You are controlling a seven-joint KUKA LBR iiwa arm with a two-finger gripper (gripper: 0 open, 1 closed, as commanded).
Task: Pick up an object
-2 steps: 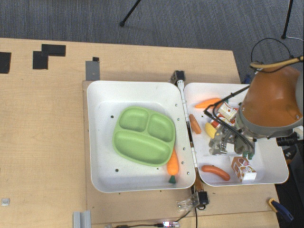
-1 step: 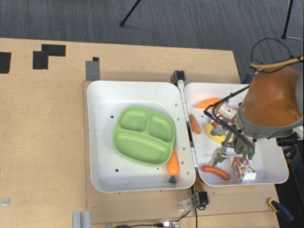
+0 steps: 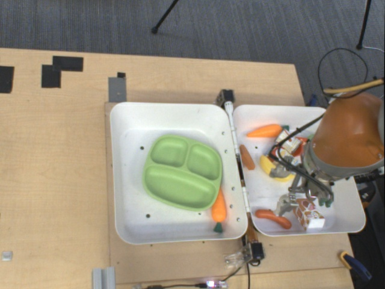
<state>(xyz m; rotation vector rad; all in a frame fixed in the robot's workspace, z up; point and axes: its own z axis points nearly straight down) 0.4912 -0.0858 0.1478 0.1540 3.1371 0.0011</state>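
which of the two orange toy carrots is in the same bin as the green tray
The orange toy carrot lying against the lower right edge of the green three-compartment tray in the left white bin. The other carrot lies in the right white bin.

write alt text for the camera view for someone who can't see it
A grey arm with an orange band reaches from the right into the right bin, its gripper low over a small carton and a red sausage; a carrot and yellow toy lie farther back. The left bin holds a green divided plate with another carrot beside it.
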